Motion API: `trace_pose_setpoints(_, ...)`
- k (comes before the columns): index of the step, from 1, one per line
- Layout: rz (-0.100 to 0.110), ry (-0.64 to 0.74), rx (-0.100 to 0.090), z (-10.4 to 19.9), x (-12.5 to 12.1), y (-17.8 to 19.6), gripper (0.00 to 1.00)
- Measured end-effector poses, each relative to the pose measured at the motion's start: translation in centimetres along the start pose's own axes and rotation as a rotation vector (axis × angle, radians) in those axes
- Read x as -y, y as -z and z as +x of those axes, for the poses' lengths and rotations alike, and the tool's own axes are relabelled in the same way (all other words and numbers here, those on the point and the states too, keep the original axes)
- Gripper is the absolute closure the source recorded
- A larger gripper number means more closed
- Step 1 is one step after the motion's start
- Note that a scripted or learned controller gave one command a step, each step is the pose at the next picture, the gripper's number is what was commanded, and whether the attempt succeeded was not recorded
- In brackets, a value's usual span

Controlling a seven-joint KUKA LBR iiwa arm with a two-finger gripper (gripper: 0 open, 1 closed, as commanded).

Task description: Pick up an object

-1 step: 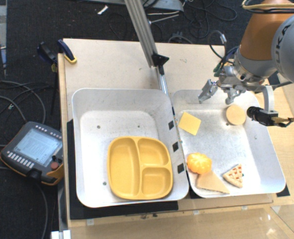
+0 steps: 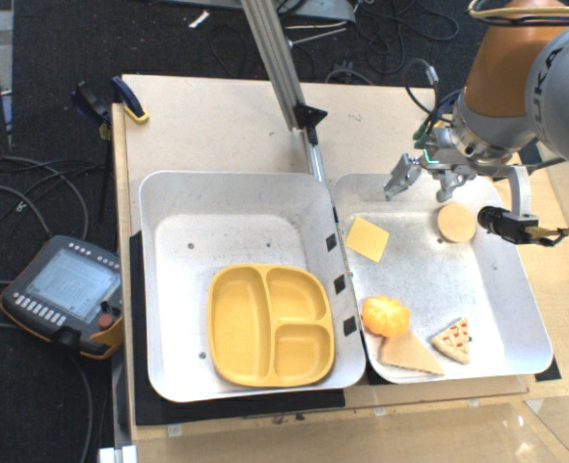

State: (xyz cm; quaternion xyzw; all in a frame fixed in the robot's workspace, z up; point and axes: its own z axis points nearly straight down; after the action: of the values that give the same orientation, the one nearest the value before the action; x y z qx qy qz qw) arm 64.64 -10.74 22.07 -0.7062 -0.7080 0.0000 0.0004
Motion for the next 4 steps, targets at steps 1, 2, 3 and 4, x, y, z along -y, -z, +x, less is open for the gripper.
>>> trace_pose_setpoints(1, 0.005, -0.002, 0.0, 0.2, 0.4, -4.4, 0.0)
trace_pose_setpoints(2, 0.004, -0.002, 0.0, 0.2, 0.4, -8.7, 0.0)
trace_pose_setpoints(3, 0.004, -0.002, 0.0, 0.3, 0.4, -12.8, 0.0)
trace_pose_setpoints(4, -0.002, -0.003, 0.001, 0.3, 0.3, -11.5, 1.0)
